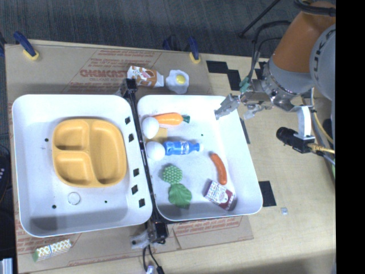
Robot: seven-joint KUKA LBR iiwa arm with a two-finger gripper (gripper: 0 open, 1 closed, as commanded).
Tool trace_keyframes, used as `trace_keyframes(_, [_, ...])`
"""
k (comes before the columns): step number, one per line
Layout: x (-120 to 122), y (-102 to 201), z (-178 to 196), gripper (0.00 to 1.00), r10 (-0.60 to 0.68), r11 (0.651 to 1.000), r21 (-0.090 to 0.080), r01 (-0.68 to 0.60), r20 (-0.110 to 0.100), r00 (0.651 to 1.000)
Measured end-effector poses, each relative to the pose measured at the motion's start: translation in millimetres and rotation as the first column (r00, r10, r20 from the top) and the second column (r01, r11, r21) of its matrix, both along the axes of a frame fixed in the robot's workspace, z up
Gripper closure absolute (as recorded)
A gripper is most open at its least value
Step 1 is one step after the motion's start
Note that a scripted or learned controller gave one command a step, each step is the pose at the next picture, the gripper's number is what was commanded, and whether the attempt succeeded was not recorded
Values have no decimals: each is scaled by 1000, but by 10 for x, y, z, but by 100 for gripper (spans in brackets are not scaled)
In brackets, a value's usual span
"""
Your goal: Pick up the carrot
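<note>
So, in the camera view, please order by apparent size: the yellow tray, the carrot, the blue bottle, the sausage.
1. Yellow tray, clearly largest.
2. Carrot and blue bottle look alike; not ranked.
3. Sausage, slightly smaller.

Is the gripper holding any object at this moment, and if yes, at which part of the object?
Nothing is held. The gripper is at the upper right corner of the right bin, with nothing between its fingers. The carrot lies in that bin, apart from it.
</note>
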State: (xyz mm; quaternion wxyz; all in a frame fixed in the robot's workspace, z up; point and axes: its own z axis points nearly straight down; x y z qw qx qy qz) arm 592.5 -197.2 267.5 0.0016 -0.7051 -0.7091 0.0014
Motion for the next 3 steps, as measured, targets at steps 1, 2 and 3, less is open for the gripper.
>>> trace_keyframes(1, [519,874,-1015,0,-220,976,0,220,-2,976])
trace_keyframes(2, [632,1052,-1765,0,-325,946,-1,325,-3,946])
trace_keyframes(3, [633,1057,-1661,100,-319,948,-1,319,-6,948])
